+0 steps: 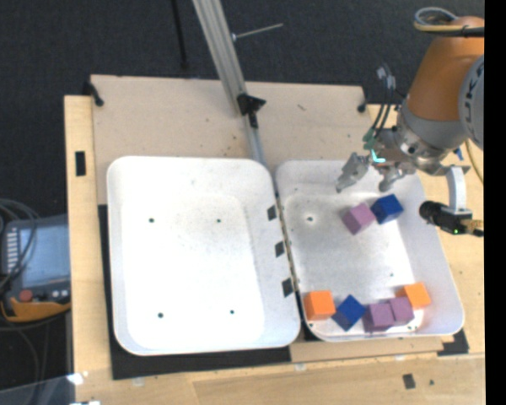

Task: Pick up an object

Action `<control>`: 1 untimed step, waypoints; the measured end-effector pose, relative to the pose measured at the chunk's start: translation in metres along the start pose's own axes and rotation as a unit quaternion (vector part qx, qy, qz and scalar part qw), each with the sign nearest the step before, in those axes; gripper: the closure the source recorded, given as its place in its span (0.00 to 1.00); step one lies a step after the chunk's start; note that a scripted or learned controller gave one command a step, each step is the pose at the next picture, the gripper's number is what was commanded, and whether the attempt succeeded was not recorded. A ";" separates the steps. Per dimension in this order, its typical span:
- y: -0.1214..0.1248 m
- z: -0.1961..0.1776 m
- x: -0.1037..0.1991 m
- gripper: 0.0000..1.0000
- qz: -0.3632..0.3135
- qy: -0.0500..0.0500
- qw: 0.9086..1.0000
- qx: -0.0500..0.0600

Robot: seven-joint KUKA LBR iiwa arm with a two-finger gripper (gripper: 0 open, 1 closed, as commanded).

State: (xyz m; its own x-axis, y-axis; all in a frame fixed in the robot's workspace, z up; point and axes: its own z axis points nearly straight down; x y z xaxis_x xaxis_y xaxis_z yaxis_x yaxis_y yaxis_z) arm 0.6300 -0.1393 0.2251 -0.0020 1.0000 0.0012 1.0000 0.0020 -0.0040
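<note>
Right, down along the bottom edge of the right bin (434, 260) sits a cluster: an orange cube (320, 304), a blue cube (349, 311), two purple cubes (386, 314) side by side, and a second orange block (417, 294) at lower right. Further up, mid-bin, a purple block (358, 218) and a blue block (388, 207) lie just beside each other, both small, matte and blocky, resting flat. Above them, toward the upper right of the frame, the gripper (373, 174) hovers with its fingers spread apart, nothing between them. I'd call this the approach step: no grasp yet. Next it needs to descend squarely over one block, likely the purple or blue, without nudging its neighbour. The left bin (126, 251) lies at centre left.
</note>
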 end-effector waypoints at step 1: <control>0.001 -0.003 0.000 0.00 -0.001 -0.001 1.000 -0.002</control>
State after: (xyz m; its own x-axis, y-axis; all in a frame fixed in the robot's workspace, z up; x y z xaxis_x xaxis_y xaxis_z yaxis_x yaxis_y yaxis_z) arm 0.6309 -0.1394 0.2277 -0.0032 1.0000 -0.0002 1.0000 0.0032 0.0004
